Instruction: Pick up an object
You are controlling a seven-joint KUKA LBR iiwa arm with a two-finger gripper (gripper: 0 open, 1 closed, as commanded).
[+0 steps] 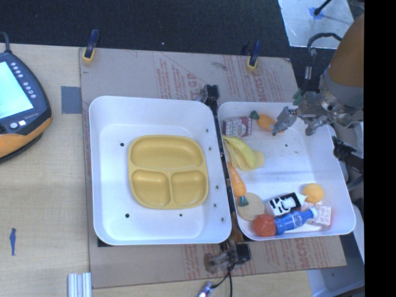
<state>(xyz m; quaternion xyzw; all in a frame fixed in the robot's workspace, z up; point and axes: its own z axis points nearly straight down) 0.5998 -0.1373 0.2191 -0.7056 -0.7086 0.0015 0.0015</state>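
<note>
- Near edge of bench (43, 228): a cable and connector lie just past the bins' near rims; a small metal strip sits at the near left. Nothing here bears on the pick.
- Right bin (344, 184), near end: most of the clutter is bunched here, likely slid against the near wall. A red ball (264, 226) touches a blue bottle (294, 220), whose white cap end points at a pink-and-white packet (323, 216). Just beyond lie a round tan lid (250, 207), a black-and-white box (284, 202) and an orange ball (314, 193). Crowded items; a clean grasp here looks hard.
- Left bin (99, 172): holds a yellow divided tray (167, 171), flat and centred, apart from every wall.
- Right bin, middle: a carrot (236, 180) lies along the left wall, and a banana (242, 153) just beyond it, near the same wall. The floor to their right is bare.
- Right bin, far end: a small dark-red packet (236, 127), then a small orange fruit with a green top (265, 122), near each other.
- Tool (296, 122): low over the far right of the right bin, just right of the orange fruit, fingers spread apart with nothing between them. Judged: lining up on the fruit, the nearest loose item; no pick made yet.
- Far left: a handheld controller (18, 107) rests on the bench, well apart from the bins. Two clamps pin the brown board at its far edge.
</note>
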